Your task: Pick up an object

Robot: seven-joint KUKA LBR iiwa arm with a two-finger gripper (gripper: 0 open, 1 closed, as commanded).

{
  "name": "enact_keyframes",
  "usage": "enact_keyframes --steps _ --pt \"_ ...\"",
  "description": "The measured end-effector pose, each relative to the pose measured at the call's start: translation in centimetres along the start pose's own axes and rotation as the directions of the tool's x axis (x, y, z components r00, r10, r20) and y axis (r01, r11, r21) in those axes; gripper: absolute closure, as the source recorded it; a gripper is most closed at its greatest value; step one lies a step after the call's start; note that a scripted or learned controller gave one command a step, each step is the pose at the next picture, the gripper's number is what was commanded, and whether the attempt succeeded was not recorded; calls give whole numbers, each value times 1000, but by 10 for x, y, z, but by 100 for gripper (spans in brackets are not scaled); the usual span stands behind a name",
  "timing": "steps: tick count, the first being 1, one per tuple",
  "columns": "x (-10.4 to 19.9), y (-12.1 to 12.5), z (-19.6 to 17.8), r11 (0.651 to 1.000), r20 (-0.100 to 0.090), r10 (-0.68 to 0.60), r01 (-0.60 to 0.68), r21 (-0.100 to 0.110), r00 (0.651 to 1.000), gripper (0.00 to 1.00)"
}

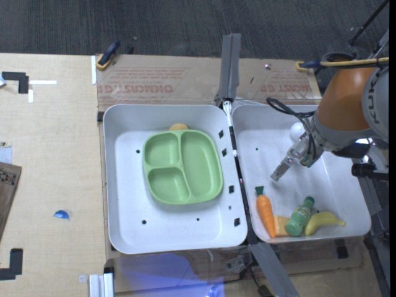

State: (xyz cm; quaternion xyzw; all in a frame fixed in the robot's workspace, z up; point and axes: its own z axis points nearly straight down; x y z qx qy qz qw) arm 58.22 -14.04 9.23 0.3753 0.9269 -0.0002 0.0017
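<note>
In the right bin (346, 184), along its near wall, lie an orange carrot (265, 214) with a green top, a green bottle (300, 216) and a yellow banana (325, 220). A flat yellow piece (281, 227) sits between the carrot and the bottle. My gripper (279, 172) hangs over the middle of this bin, pointing down and to the left. It is just above and to the right of the carrot's top and apart from all the objects. Nothing shows in its grasp.
The left bin (124, 184) holds a green divided plate (183, 166), with a small yellow thing (178, 127) peeking out behind it. A metal divider (230, 73) rises between the bins at the back. The arm's orange band (345, 101) overhangs the right bin's far right corner.
</note>
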Motion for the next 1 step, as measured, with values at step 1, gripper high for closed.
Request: enact_keyframes --steps 1 --pt "-16 7 -49 950 2 -313 313 -1 950 0"
